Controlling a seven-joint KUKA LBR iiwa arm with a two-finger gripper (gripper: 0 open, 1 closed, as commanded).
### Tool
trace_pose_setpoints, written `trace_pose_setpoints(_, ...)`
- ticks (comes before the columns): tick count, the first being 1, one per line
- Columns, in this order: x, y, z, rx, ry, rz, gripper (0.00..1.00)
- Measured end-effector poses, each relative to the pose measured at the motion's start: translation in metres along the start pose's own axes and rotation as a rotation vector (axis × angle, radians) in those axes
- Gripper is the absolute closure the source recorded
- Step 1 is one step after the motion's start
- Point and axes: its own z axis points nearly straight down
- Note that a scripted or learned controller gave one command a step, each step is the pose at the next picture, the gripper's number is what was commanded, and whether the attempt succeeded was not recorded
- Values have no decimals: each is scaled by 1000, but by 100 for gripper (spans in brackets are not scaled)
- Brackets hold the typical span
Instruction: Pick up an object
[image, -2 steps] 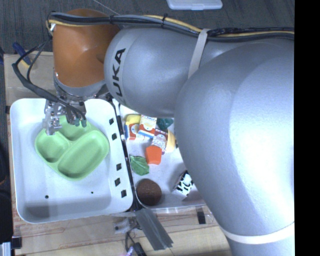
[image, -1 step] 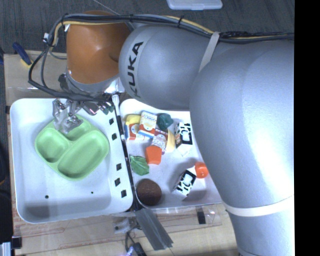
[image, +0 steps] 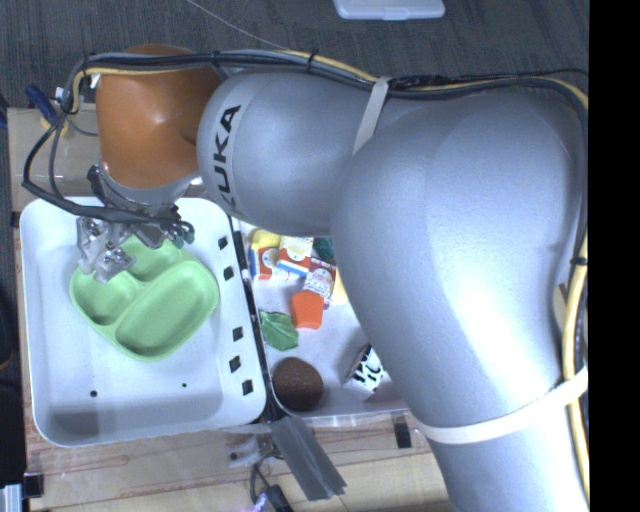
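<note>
Looming closest to the lens, the grey KUKA arm (image: 450, 260) fills the right half of the view and hides much of the right bin (image: 345, 385). Its orange wrist band (image: 150, 115) sits over the far edge of the left bin (image: 130, 410), and the jaws (image: 105, 250) hang just below it, down at the far-left part of that bin.

Directly under them lies the green divided tray (image: 150, 300), a lobed plastic dish whose long axis runs diagonally from the bin's far-left corner toward its middle. The metal fingertips (image: 100, 262) stand at the tray's far-left lobe, over or against its rim; whether they touch it cannot be judged. Whether the jaws are spread or closed cannot be told either, as the wrist hardware covers the gap, and nothing is plainly pinched between them.

The tray looks the likely target. Its rim is the only thin edge to pinch, so the jaws would need to straddle that wall.

In the right bin, near the divider, lie a brown ball (image: 297, 383), a green leaf-shaped piece (image: 278, 329), an orange block (image: 308, 309) and a red-and-white packet (image: 295, 262), all well apart from the jaws.
</note>
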Motion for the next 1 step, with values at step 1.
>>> trace_pose_setpoints(1,-4,-37,-50,4,-6,-329,100)
